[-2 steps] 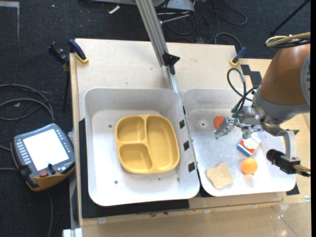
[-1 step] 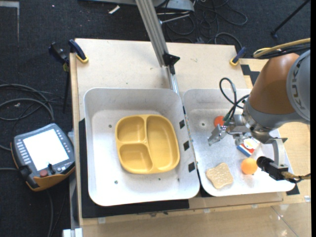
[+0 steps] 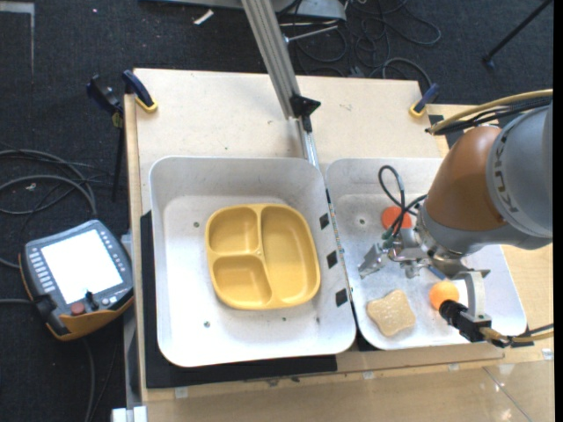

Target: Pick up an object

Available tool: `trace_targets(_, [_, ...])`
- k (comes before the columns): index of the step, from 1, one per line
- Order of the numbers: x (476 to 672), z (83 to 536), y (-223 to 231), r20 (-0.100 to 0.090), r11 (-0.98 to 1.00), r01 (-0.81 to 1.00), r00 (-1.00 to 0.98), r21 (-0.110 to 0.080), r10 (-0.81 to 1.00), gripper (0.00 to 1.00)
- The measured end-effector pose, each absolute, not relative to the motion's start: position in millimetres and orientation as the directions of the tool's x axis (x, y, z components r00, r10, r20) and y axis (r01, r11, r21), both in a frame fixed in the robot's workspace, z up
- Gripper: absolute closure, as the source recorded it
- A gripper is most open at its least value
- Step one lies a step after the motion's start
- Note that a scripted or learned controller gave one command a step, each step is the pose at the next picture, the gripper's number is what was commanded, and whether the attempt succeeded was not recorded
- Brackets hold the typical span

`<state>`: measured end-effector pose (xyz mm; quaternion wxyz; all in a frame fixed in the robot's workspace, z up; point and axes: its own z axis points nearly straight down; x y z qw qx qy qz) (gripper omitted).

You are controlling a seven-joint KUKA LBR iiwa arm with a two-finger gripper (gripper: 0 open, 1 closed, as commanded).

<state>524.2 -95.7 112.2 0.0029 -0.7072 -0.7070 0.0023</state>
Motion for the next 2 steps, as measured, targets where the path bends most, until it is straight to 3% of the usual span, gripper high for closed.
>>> trace_targets(1, [524.5, 95, -95, 0.0, 0.0, 1.0, 0.0, 0.0, 1.0, 0.0])
trace_targets(2, [525.3, 106, -95, 0.0, 0.0, 1.0, 0.0, 0.002, 1.0, 1.0])
